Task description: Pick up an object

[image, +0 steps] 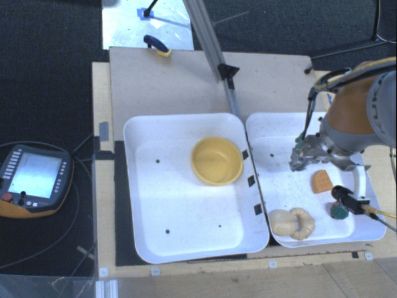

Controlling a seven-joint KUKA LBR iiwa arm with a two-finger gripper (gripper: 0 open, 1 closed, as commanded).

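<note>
— Two white bins are seen side by side; which one is the gripper in?

— It is placed inside the right bin, low over the bare floor at about mid-bin, with the grey and orange arm behind it.

— What is found near the gripper?

— An orange wedge-shaped piece is seen just beside it, toward the near rim and slightly toward the arm's side, not touched. A dark green object is set further out past the wedge. A pale, curled object is laid by the near rim, well apart from the gripper.

— Is anything held?

— Nothing is seen between the fingers; how far they are parted cannot be told.

— And the other bin?

— A yellow bowl is set upright in the left bin, across the shared rims from the gripper.
</note>
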